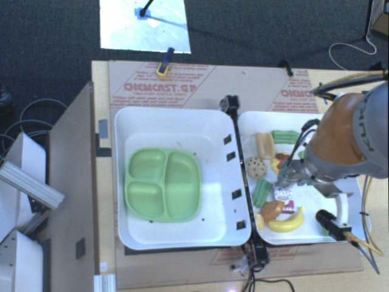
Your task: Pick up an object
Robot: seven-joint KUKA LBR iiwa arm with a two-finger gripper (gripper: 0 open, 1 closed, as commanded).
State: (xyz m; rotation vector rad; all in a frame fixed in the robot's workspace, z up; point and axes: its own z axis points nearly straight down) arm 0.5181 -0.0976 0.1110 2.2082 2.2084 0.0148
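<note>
Grey arm (340,145) hovers over the right bin (355,233); we judge the reach under way, cannot tell the gripper (284,184) state, and next descend on the toys.

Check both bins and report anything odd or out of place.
Nothing looks spilled or damaged. The green tray lies flat in the left bin; the toy food, including a banana, is crowded loosely in the right bin under the hand.

There are two white bins: the left bin (176,123) and the right bin (255,119). In the left bin lies one green divided plate (163,184). In the right bin I count one banana (285,222), one dotted ball (256,166), and two green pieces, (284,136) and (262,191).
</note>
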